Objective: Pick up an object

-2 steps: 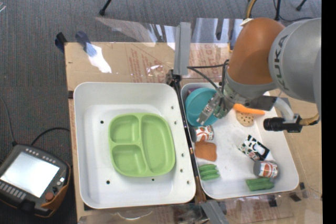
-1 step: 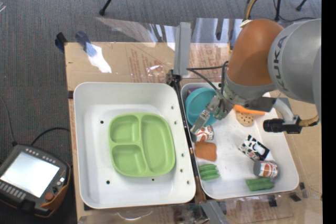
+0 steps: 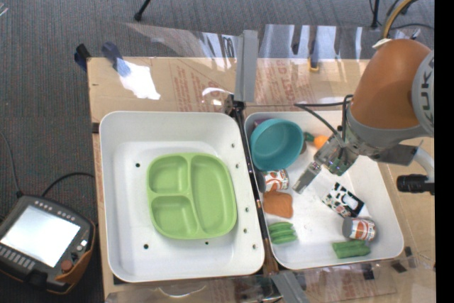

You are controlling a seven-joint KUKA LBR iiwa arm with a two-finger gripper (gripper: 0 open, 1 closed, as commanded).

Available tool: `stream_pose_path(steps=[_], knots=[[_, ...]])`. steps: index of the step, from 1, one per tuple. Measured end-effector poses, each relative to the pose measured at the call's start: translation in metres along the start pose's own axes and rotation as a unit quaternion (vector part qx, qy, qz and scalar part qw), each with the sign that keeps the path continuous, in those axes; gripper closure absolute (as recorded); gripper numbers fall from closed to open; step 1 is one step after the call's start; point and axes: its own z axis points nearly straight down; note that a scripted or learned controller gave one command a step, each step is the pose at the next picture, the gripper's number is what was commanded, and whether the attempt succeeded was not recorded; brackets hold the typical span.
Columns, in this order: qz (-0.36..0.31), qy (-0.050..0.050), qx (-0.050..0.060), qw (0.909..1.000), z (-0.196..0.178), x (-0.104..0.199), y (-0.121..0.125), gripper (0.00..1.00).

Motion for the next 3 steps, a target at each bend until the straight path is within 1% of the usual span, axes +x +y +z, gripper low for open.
stream_pose_path(steps=[1, 2, 3], knots=[[0.011, 0.003, 0.002, 0.9999, 0.068, -0.049, -0.078, 0.0], [0.075, 0.003, 0.0, 0.9972, 0.116, -0.066, -0.108, 0.0], [0.119, 0.001, 0.0, 0.9929, 0.115, -0.039, -0.136, 0.0]])
